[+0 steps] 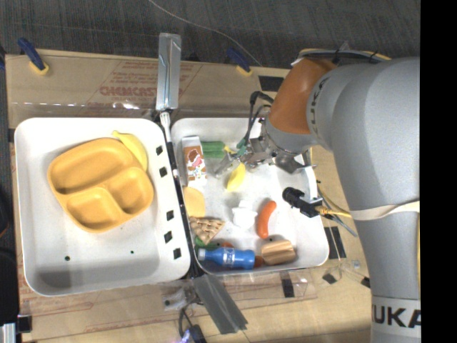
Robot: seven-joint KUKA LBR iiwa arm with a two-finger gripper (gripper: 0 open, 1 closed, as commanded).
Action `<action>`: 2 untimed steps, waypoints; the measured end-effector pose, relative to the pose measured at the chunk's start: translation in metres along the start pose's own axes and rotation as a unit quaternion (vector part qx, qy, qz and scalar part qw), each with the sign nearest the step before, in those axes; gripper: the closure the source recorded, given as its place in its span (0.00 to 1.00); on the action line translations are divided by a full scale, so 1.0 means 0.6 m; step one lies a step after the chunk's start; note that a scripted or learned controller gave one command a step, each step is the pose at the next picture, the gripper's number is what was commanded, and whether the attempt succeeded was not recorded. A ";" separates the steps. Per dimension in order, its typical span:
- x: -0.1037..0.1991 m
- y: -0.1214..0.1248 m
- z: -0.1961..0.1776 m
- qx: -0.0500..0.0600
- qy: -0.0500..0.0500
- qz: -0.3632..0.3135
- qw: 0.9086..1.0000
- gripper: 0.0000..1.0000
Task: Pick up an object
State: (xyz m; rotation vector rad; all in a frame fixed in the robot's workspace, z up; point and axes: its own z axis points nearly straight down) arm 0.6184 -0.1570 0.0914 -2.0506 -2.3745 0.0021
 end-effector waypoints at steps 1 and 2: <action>0.000 0.001 -0.018 0.000 0.000 -0.001 1.000 1.00; 0.146 0.017 -0.174 -0.005 -0.001 -0.010 1.000 1.00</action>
